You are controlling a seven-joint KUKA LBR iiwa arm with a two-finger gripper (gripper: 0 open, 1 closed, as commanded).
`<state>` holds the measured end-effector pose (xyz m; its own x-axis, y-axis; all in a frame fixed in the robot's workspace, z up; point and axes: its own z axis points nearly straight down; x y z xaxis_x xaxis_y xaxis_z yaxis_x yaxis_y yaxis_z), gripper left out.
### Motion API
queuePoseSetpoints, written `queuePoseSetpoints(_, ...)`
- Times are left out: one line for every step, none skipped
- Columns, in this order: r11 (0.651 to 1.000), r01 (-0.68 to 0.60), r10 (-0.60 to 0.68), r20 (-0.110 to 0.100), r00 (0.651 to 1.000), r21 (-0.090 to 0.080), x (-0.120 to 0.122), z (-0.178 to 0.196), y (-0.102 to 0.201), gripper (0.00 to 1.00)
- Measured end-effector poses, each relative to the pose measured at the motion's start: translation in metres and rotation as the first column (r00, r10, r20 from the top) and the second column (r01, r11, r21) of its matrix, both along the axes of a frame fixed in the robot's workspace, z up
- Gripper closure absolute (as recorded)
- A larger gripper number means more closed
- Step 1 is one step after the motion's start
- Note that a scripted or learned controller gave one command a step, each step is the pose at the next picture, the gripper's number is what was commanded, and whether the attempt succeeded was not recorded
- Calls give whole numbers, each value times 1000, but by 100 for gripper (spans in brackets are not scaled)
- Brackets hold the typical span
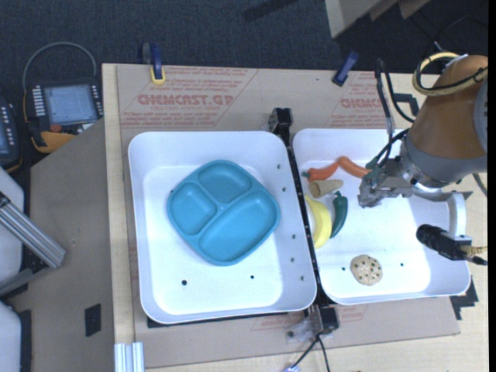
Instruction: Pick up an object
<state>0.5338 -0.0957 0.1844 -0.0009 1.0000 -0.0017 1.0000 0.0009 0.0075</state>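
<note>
Start at the lower edge of the frame, nearest you: in the lower part of the right bin (pixel 403 285) you have a round speckled cookie (pixel 366 269), lying alone on the white floor, well apart from everything else.

Move up the frame and you come to a cluster at the right bin's left wall. A yellow banana (pixel 318 222) lies along that wall, and a dark green pepper (pixel 339 212) lies just beside it on its right, the two touching or nearly so. Just above them sits a small tan piece (pixel 325 187), and above that an orange carrot (pixel 342 167) arcs across toward the right.

At the same height, to the right of the cluster, you see the gripper (pixel 372 192) low over the bin's middle, near the carrot's right end and the pepper but with nothing visibly between its fingers. You cannot tell from here how the claw stands.

In the left bin (pixel 147 208) a blue divided plate (pixel 223 211) lies flat, in the middle of the frame.

Farther up, the grey and orange arm (pixel 448 122) comes in from the right side of the frame.
</note>
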Motion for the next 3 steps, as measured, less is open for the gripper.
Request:
queuePoseSetpoints(1000,0,0,0,1000,0,2,47,0,100)
queuePoseSetpoints(1000,-6,6,-5,1000,3,25,38,56,100)
queuePoseSetpoints(1000,-6,6,-4,1000,3,43,48,111,100)
